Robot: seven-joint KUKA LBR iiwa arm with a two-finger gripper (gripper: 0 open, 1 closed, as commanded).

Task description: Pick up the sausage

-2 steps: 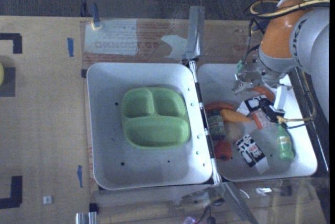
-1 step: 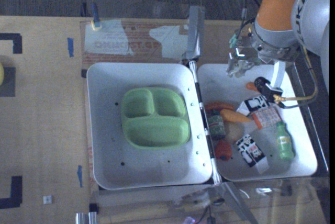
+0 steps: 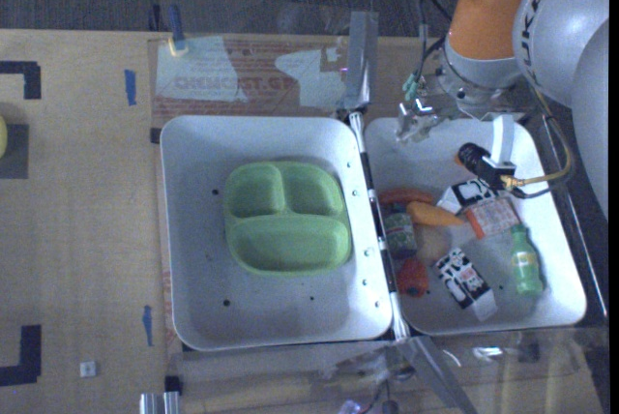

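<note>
Two white bins sit side by side on the bench, and everything that matters is in the right bin (image 3: 566, 291). The sausage (image 3: 397, 197) lies there against the wall shared with the left bin (image 3: 184, 209), about halfway down that wall. It is a short reddish-brown piece whose long axis seems to run across the bin, roughly left to right in the view, though it is small and partly crowded, so the exact angle is hard to read.

An orange carrot (image 3: 435, 214) lies just beside the sausage on its lower right, touching or nearly touching it. A small dark jar (image 3: 398, 233) sits just below it, also close to the wall.

The gripper (image 3: 418, 117) hangs over the far left corner of the same bin, with nothing visibly in it. Whether the claw is wide or narrow cannot be told from this slant.

From the claw, the sausage lies toward the near edge of the bin, almost straight down the view along the shared wall, and only slightly to the left. In my judgement, the coming move is a short travel along that wall and then a descent. The claw would best close across the short width of the sausage, and the wall and the carrot leave little room on either side.
</note>
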